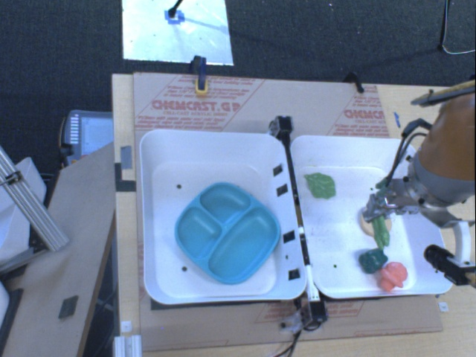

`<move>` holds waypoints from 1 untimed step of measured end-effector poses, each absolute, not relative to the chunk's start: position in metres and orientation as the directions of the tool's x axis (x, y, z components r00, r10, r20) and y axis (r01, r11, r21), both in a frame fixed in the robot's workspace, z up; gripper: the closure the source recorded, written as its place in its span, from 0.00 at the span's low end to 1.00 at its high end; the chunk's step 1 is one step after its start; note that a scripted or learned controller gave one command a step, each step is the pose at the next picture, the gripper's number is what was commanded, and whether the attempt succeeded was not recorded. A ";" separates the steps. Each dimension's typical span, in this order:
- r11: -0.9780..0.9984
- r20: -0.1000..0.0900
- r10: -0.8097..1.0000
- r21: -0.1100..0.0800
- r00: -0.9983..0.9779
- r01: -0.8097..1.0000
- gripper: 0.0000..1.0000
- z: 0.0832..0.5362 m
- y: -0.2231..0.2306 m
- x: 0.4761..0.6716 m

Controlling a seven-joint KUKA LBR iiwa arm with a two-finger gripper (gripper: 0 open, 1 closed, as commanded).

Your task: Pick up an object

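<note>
Gripper (381, 208) low in right bin (342, 277), jaw state unclear, slim green toy vegetable (381, 231) beneath, long axis near vertical in view.

Hidden, cropped and unclear parts of the bench scene

The arm (450, 151) is cut off by the right edge, so its upper links are not seen. The gripper (381, 208) is blurred against the right bin (335, 285), and the state of its tips cannot be told. A tan round object (367, 222) is partly covered by the gripper and by a green stick-like object (381, 233), and its full outline is hidden. The dark green object (372, 259) and the pink object (393, 274) are too small to be identified. The grey device (85, 134) at the left is partly hidden by a board.
</note>
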State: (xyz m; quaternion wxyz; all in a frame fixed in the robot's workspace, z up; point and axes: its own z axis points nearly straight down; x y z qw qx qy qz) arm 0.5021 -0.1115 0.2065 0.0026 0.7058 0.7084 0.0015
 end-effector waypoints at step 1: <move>0.004 -0.001 1.000 0.006 -0.004 1.000 1.00 0.250 -0.111 0.501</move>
